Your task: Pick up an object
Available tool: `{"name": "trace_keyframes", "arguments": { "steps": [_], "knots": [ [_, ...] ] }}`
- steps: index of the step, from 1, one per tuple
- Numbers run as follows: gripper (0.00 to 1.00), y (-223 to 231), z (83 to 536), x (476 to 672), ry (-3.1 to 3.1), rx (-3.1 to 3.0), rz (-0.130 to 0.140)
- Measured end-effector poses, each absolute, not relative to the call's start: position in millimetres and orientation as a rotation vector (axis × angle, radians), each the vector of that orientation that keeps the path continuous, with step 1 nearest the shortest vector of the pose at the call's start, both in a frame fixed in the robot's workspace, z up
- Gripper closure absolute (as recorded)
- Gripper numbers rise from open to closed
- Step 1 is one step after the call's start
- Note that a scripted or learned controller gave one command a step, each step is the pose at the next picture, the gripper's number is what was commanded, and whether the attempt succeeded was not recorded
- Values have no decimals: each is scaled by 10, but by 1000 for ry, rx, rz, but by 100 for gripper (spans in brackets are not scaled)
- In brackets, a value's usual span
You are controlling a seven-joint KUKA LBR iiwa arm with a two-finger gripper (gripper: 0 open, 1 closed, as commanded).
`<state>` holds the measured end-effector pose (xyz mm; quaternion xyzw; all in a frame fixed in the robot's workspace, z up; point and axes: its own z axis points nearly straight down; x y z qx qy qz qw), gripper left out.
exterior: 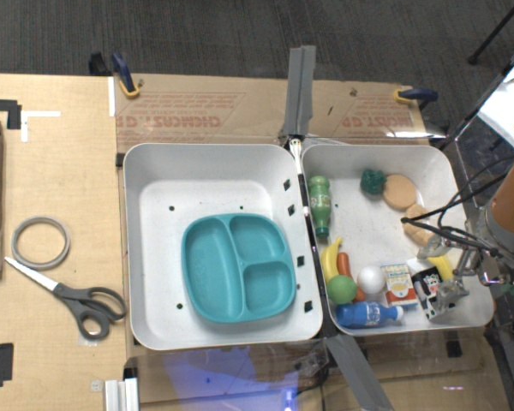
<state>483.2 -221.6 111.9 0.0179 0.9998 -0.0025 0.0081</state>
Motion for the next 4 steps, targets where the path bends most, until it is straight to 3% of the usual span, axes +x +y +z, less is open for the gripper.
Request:
{"name": "trace_keyframes", "arguments": {
  "steps": [1, 2, 3, 4],
  "knots": [
    [0, -2131, 1076, 4843, 3115, 137, -22],
    [0, -1784, 948, 4811, 3115, 325, -2],
    [0, -1074, 917, 4782, 3125, 316, 2],
    [0, -762, 1923, 5652, 3126, 268, 0]
  ]
}}
